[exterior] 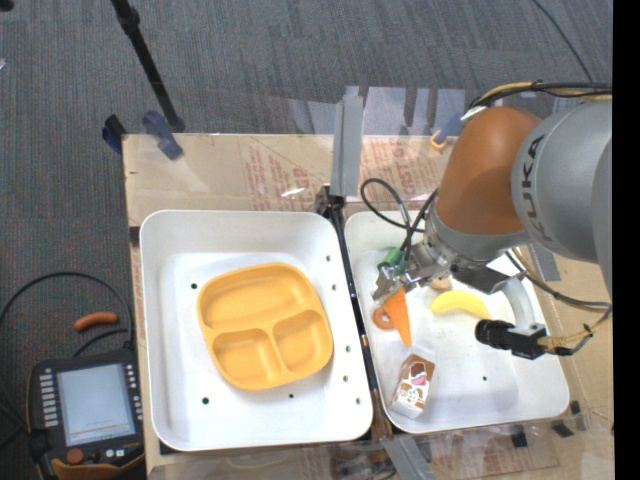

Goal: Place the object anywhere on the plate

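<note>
An orange-yellow plate with three compartments lies in the left white bin, and nothing rests on it. In the right bin an orange toy, shaped like a carrot, lies near the left wall. My gripper hangs directly over the toy's upper end, at or just above it. The wrist hides how the two meet. A yellow banana lies just right of the gripper. A small snack packet lies near the front of the right bin.
A small green thing peeks out beside the gripper, partly hidden. The grey and orange arm covers the back of the right bin. A dark divider runs between the bins. A teach pendant lies on the floor at left.
</note>
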You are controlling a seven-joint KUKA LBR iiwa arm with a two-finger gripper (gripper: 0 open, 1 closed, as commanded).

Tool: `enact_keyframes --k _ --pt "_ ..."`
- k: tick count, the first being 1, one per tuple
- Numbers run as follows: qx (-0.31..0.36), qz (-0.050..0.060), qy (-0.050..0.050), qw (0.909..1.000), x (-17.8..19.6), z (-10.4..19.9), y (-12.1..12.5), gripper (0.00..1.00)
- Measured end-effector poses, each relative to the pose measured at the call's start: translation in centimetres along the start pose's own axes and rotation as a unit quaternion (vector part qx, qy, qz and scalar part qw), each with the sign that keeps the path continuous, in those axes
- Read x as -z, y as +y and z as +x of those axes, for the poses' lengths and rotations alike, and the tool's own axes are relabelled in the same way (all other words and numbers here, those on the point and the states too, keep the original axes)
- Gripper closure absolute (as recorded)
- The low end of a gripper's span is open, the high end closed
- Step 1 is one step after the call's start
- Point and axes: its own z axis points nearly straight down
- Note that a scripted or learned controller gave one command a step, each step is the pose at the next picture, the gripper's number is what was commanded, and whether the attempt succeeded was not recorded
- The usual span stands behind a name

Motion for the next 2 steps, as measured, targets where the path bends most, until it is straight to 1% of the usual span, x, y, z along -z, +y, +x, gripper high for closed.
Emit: enact_keyframes --k 1,2 --pt "0.048 0.001 0.000 0.9988 0.0 6.4 6.3 1.00" --pt "0.174 0.001 0.000 0.9847 0.0 10.7 6.0 1.00"
